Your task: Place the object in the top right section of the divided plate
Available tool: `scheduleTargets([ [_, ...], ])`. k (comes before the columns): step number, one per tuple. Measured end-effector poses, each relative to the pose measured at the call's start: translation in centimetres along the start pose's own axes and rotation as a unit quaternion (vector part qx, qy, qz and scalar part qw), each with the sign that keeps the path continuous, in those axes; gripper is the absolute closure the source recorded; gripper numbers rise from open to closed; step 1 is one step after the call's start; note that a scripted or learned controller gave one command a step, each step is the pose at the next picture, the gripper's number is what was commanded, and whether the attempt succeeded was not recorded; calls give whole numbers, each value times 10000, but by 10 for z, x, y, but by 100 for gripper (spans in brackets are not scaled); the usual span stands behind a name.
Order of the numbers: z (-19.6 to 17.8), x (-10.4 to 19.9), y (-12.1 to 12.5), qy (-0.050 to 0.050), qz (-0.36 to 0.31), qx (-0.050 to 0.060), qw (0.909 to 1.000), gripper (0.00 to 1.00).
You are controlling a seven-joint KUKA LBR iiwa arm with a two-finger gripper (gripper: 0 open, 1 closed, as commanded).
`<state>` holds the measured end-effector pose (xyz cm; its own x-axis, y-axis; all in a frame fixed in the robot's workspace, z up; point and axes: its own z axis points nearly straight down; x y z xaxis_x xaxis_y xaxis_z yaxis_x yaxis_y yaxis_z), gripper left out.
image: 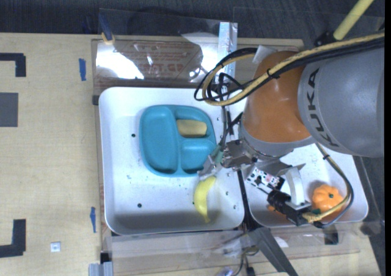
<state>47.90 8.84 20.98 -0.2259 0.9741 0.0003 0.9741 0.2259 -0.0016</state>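
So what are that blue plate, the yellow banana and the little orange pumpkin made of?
The blue plate looks like molded plastic: uniform color, smooth matte surface, rounded dividers. The banana seems to be a plastic toy, evenly yellow with a soft sheen. The pumpkin also looks like glossy plastic, though foam or rubber can't be ruled out.

Bench (49,165): pale wood surface, carrying two shallow white bins side by side.
Left bin (122,207): sits directly on the bench; holds a blue divided plate (162,140) and, just below the plate, a yellow banana (203,198).
Right bin (357,210): touching the left bin's right side; holds a small orange pumpkin (325,196).
Black marks (15,64): on the bench, well left of the left bin.
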Motion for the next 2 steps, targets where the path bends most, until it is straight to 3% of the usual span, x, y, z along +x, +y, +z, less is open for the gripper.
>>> scheduleTargets([
  [1,-62,46,11,-1,1582,-9,9874,0],
  [2,-62,46,11,-4,1586,-5,9874,0],
])
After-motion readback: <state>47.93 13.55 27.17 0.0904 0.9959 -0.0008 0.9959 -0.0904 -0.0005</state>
